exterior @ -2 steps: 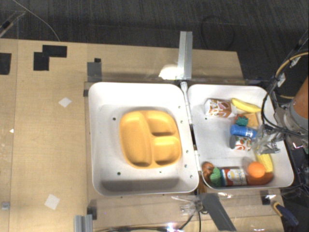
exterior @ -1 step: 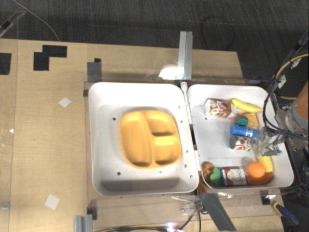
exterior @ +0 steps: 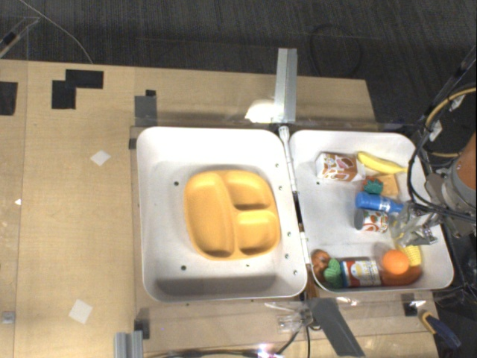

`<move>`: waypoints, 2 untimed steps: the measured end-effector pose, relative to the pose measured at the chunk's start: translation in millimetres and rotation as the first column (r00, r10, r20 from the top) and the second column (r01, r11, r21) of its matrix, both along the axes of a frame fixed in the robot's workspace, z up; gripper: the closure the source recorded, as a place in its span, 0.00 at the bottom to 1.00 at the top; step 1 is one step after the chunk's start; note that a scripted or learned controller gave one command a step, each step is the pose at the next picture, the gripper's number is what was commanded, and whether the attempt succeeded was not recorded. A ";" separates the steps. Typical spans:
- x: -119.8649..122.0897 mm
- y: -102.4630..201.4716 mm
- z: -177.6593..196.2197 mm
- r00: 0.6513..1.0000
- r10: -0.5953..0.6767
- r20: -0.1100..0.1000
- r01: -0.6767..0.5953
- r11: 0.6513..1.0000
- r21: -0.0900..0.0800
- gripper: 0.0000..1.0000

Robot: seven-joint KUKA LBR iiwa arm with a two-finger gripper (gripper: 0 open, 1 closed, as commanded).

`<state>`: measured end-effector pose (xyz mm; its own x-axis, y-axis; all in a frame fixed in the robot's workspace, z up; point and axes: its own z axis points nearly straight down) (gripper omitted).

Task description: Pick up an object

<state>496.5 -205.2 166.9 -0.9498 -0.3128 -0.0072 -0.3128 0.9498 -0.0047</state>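
Lined along the bottom edge of the right bin (exterior: 447,274), nearest the lens: a brown piece (exterior: 320,259), a green piece (exterior: 332,273), a red-labelled bottle (exterior: 363,272) lying on its side, and an orange ball (exterior: 396,262) beside a small yellow piece (exterior: 413,256). Above these, toward the middle right of the frame, a blue-capped container (exterior: 373,203) over a grey can (exterior: 370,221); higher still, a white-and-brown carton (exterior: 337,167) and a yellow banana (exterior: 381,162) near the top of that bin. Hovering at the bin's right side, just above the orange ball: the gripper (exterior: 415,230), metallic, cables trailing off to the right; cannot tell whether released or clenched. Further out, in the left bin (exterior: 156,222), centre of frame, a yellow divided tray (exterior: 231,213). Beyond both, wooden bench (exterior: 67,222) with black markers (exterior: 74,85) at upper left.
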 end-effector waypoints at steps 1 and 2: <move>-0.7 0.3 -6.8 1.000 0.002 0.000 -0.002 1.000 0.001 1.00; 0.8 0.8 -7.9 0.999 0.051 0.000 -0.051 0.999 0.000 1.00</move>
